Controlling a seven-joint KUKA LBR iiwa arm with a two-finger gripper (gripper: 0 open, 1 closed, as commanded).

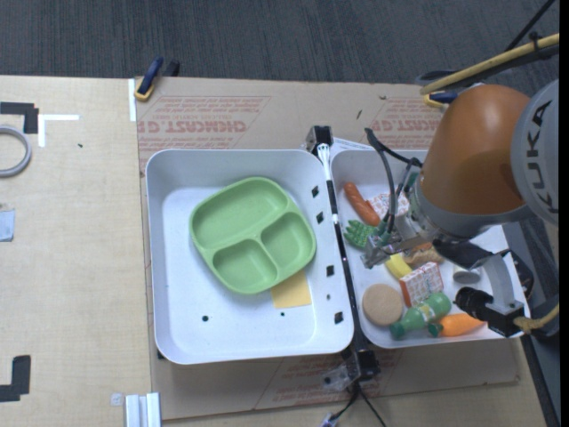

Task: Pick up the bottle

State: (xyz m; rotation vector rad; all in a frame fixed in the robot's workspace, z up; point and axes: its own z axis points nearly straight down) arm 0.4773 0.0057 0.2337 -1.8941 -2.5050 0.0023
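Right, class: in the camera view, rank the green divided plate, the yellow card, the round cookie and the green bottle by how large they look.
1. green divided plate
2. yellow card, partly hidden under the plate
3. green bottle and round cookie: too alike to rank

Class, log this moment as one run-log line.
arm: over right bin | green bottle: lying in bin, not held | green plate: left bin

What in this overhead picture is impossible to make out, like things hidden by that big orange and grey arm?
- Gripper: the arm's bulk covers it from above, so whether its fingers are open is unclear.
- Right bin: its far right part lies under the arm.
- Green bottle: its label is too small to read.
- Yellow slice: partly tucked under the green plate.
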